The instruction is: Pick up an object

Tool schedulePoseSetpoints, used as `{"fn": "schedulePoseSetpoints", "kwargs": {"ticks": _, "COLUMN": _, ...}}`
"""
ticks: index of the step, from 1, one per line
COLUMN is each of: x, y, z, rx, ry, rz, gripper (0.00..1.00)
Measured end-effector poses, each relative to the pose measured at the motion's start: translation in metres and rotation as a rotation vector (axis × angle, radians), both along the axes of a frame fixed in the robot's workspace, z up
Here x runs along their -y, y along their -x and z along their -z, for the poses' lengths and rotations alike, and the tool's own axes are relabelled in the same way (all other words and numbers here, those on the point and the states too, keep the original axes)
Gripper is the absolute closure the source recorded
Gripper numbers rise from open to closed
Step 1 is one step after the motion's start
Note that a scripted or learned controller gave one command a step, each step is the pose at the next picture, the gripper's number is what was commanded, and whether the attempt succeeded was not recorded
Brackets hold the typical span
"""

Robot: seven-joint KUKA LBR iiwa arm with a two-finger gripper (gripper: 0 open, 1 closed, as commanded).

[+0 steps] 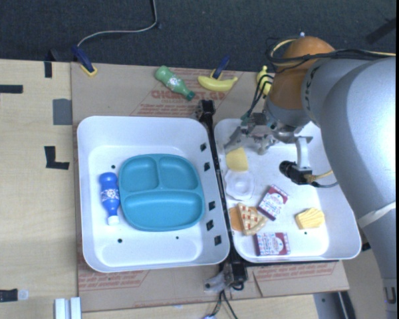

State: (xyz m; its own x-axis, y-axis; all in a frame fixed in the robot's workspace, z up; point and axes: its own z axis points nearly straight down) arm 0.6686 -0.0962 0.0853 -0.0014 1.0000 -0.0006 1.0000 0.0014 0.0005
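Camera view: gripper (254, 133) sits at the right bin's (339, 241) 11 o'clock corner; can't tell if it's grabbing anything. Cheese wedge (237, 159) lies just beside it at 7 o'clock, clear cup (239, 185) below that. Waffle (247, 218), two red cartons (272, 202) (271, 244) and a yellow piece (309, 218) crowd toward 6. Left bin (93, 135) holds a blue tray (161, 192) and bottle (109, 197).

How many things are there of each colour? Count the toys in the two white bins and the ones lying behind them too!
Blue: 2, the plate and the bottle.
Yellow: 3, the banana and two cheese pieces.
Green: 1, a bottle.
Red and white: 2, small cartons.
Orange: 1, a waffle.
Clear: 1, a cup.
Total: 10
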Motion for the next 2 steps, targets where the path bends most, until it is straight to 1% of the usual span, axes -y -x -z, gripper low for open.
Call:
{"fn": "schedulePoseSetpoints", "kwargs": {"ticks": 1, "x": 0.0017, "y": 0.0004, "z": -0.0078, "rx": -0.001, "ry": -0.001, "rz": 0.0, "gripper": 0.0}}
{"fn": "schedulePoseSetpoints", "kwargs": {"ticks": 2, "x": -0.0013, "y": 0.0002, "z": 0.0001, "rx": -0.001, "ry": 0.001, "rz": 0.001, "gripper": 0.0}}
